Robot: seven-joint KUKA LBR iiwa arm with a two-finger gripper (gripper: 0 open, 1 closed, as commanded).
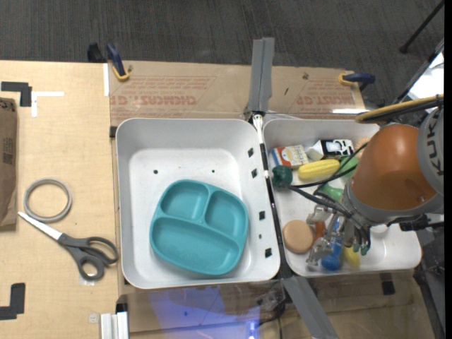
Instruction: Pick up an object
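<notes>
Right bin, near side: the gripper hangs low over a cluster of small items, with the arm's orange band above it.
Grip state: whether it is open or closed on anything cannot be told from this view; cables and wrist hardware hide the tips.
Task's thing: no single target is marked; the likeliest are the blue piece and the yellow piece, both at the near wall of the right bin, directly beneath the gripper.
Step in hand, judged: closing on one piece of the cluster.
Doing it well: centre on one piece alone, descend straight, close fully, then lift clear of the wall.
In the way: the tan rounded object lies just left of the gripper; the near wall leaves little room.
Farther in the same bin: a yellow banana-like item and a green item.
Left bin: holds a teal divided plate.
Bench, far left: scissors and a tape roll, well apart from both bins.
</notes>
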